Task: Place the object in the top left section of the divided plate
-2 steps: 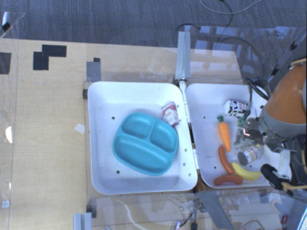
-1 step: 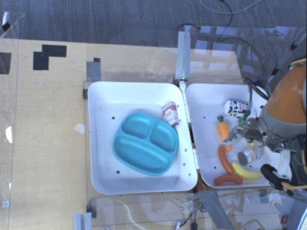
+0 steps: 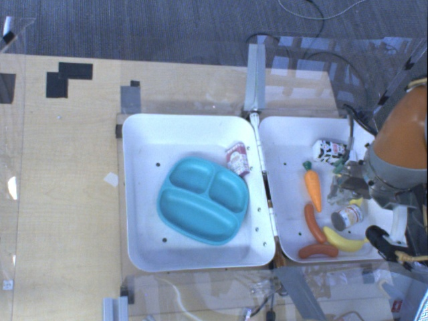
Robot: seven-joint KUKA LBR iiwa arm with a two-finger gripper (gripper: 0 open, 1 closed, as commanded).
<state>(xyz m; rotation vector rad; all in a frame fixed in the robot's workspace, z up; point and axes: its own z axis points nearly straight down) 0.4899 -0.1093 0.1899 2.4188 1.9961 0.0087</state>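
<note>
A blue divided plate [image 3: 204,200] lies in the left bin [image 3: 144,179], with nothing in its three sections. A small red and white packet [image 3: 237,159] rests just beyond the plate's upper right rim, against the bin's right wall. My gripper [image 3: 342,184] hangs over the right bin [image 3: 287,146], between an orange carrot [image 3: 313,187] on its left and a small tin can [image 3: 348,216] below it. The arm's grey wrist and orange band [image 3: 404,136] hide the bin's right side.
The right bin also holds a black and white cow-patterned carton [image 3: 330,151], two red sausages [image 3: 311,223] [image 3: 318,251] and a yellow banana [image 3: 344,239]. A raised divider [image 3: 264,186] separates the bins. Bare bin floor surrounds the plate.
</note>
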